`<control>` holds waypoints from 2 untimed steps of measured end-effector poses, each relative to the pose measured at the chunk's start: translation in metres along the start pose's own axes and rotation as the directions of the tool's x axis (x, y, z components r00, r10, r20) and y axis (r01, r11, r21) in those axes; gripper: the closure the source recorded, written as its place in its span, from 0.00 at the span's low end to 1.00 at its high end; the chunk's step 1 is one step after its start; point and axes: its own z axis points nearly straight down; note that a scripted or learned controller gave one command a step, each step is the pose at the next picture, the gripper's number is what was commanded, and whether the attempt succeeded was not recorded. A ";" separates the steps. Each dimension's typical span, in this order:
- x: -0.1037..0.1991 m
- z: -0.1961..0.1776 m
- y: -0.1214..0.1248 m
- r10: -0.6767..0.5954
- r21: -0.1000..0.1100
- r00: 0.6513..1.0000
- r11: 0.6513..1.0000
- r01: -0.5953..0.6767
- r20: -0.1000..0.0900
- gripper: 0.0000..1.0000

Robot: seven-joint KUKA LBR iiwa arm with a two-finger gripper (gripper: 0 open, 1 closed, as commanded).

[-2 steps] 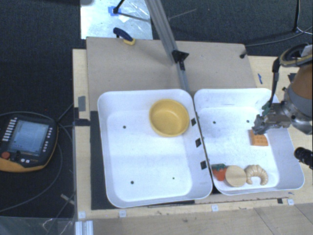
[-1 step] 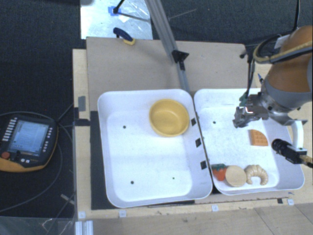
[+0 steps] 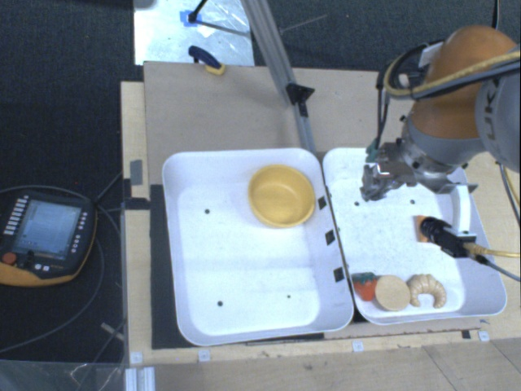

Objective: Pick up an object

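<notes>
The gripper (image 3: 376, 182) hangs over the upper part of the right bin (image 3: 488, 300), and whether it is open or closed cannot be told from above. A round tan piece (image 3: 391, 292), a croissant-shaped toy (image 3: 429, 290) and a red item (image 3: 364, 284) sit together along that bin's near edge, well apart from the gripper. A yellow bowl (image 3: 281, 195) rests in the left bin (image 3: 203, 300), and a teach pendant (image 3: 41, 236) lies beyond the table (image 3: 212, 112).

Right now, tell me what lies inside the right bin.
Along the right bin's near edge: a red-and-green toy, a tan round piece and a croissant. An orange item is partly covered by the arm's black fitting. The claw hangs above the bin floor.
</notes>
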 end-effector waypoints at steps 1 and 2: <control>0.038 0.007 0.017 0.001 0.001 1.000 1.000 -0.001 0.001 1.00; 0.093 0.017 0.044 0.000 0.001 1.000 1.000 0.000 0.000 1.00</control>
